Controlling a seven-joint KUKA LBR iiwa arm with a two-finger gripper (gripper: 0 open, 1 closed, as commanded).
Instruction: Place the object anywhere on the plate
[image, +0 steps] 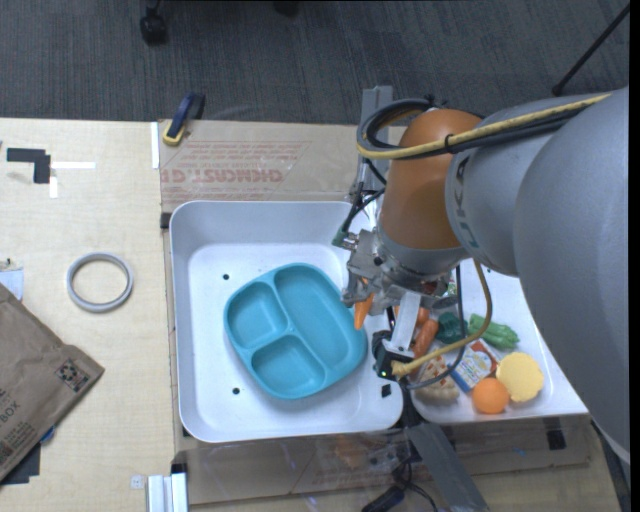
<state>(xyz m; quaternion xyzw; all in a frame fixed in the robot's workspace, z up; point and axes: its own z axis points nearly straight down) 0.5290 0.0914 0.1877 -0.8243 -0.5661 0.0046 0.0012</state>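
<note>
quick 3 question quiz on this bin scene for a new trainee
1. How many compartments does the blue plate have? A two, B three, C four.
2. True or false: the orange ball lies on the plate.
3. Fill in: in the camera view, the ring of tape lies to the ___ of the plate.
Key: 1 B; 2 false; 3 left.

Grey arm (560, 190), orange wrist band (425, 180), yellow cable (520, 118).
</note>
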